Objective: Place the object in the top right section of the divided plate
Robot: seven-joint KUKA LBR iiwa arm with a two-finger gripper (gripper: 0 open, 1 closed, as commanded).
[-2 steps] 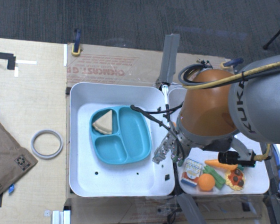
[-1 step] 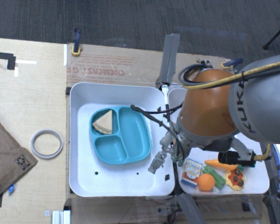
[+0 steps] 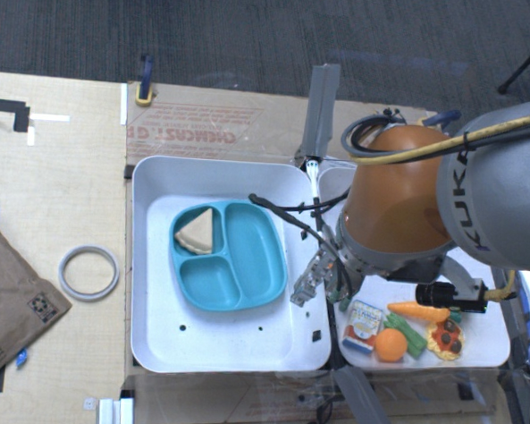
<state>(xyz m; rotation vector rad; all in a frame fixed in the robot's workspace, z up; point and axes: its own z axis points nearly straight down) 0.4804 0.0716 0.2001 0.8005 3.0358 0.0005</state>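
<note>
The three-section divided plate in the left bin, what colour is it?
Turquoise blue divided plate, camera view.

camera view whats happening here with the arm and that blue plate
A grey and orange KUKA arm reaches in from the right, its gripper low at the divider between the two white bins. The blue divided plate sits in the left bin with a pale wedge of toy food in one small section. The right bin holds an orange, a carrot, a pizza slice and a small carton.
</note>
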